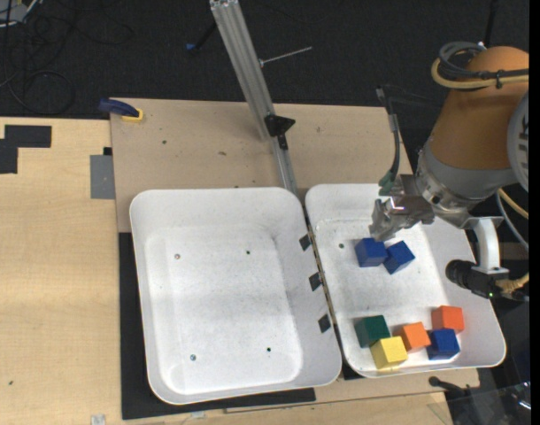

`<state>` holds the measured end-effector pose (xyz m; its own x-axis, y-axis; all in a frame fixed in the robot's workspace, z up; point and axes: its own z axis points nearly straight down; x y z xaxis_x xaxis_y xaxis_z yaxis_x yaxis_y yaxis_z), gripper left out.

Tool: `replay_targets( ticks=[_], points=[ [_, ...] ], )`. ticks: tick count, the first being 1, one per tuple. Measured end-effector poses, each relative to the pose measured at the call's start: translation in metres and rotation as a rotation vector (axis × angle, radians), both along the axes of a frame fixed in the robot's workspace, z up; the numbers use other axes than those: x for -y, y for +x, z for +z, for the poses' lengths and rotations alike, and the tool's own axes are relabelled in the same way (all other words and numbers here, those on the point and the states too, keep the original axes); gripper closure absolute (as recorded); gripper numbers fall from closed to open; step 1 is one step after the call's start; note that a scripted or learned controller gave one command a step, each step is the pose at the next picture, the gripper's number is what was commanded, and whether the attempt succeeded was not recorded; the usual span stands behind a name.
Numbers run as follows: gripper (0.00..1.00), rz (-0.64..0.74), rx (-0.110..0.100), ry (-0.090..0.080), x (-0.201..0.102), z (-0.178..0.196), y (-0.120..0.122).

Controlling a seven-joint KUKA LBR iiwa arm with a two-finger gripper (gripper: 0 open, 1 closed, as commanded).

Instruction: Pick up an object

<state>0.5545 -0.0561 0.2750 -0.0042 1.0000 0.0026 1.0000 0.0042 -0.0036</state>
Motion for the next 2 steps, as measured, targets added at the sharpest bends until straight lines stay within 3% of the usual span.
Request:
replay_targets(
  ticks=[2],
  points=[
    [1.0, 0.001, -0.003, 0.0, -0.109, -0.013, 0.004]
  ],
)
